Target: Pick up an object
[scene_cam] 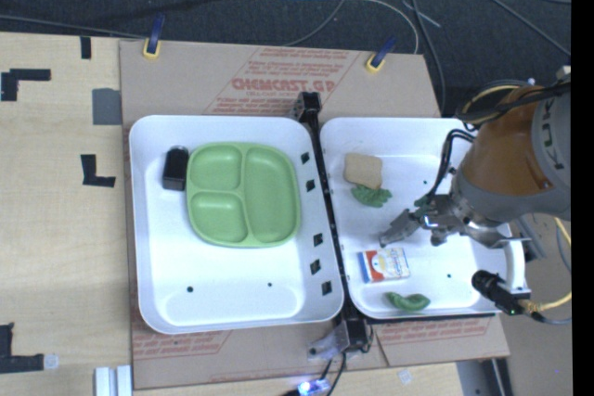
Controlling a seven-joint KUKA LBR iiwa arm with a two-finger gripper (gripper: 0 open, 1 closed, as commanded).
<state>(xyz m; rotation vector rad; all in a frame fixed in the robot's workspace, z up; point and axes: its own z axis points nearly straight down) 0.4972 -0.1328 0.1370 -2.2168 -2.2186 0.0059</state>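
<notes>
The left bin [148, 227] holds a small black block [174, 169] near its left wall, touching a smooth green plate [244, 195] with three sections. The right bin [408, 162] holds a tan spongy block [363, 169] and a bumpy green leaf [372, 195] near its back left corner, a flat printed card [384, 265] and a green pod [407, 300] near its front edge. The metal claw [401, 232] hangs just above the card with nothing in it; I cannot tell how wide it is.

Bench [56, 227]: pale wood top, black tape marks, left of gripper [397, 233]. Cardboard sheet [278, 79] flat on bench, clamped at far edge. Two white bins on cardboard: right bin [408, 133] beneath gripper, left bin [148, 227] alongside, to gripper's left.
</notes>
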